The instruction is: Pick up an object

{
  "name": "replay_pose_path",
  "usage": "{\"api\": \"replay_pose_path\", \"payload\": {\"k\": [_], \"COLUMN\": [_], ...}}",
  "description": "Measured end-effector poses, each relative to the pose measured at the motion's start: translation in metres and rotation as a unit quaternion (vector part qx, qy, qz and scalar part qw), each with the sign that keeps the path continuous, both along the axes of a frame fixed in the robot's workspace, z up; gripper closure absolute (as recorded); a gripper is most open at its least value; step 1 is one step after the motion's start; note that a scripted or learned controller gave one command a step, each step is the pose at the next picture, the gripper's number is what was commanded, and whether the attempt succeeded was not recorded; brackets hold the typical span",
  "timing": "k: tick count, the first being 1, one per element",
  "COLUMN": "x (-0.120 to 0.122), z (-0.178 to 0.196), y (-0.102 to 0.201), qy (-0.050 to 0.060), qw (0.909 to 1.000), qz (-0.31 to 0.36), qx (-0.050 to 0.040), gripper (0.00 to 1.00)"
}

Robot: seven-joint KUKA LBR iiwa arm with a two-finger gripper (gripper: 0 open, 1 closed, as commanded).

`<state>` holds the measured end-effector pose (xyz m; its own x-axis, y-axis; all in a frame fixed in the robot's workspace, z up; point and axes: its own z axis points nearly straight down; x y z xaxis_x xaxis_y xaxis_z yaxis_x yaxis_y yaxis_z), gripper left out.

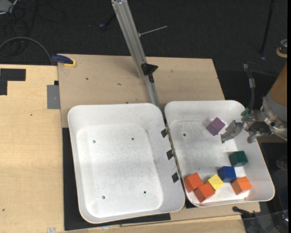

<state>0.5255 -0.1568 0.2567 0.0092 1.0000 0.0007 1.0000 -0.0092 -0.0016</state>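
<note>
Purple block [215, 126] lies tilted in the upper part of the right bin [202, 105], apart from the other blocks. Gripper [238, 129] sits just right of it, low over the bin, fingers spread apart with nothing between them; the near finger [229, 132] is close beside the purple block, contact unclear. Below the gripper, green block [238, 157] sits near the bin's right wall. Farther down, a cluster along the front: blue block [226, 173], yellow block [216, 182], two orange-red blocks [193, 181] and [204, 191] touching or nearly so, and another orange block [241, 184] at the right. A small white piece between green and blue is hard to make out against the bin. Left bin [116, 110] lies beside the right one, joined by black clips [169, 154]. A slanted metal rail [134, 42] rises behind the bins. The arm [281, 101] is cut off at the right; the wrist hardware is blurry.
</note>
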Motion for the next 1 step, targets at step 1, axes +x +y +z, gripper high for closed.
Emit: {"api": "replay_pose_path", "payload": {"k": [1], "x": [0.0182], "z": [-0.0704], "y": [0.0967], "qy": [0.004], "qw": [1.0000], "qz": [0.008], "qx": [0.0020], "gripper": [0.00]}}
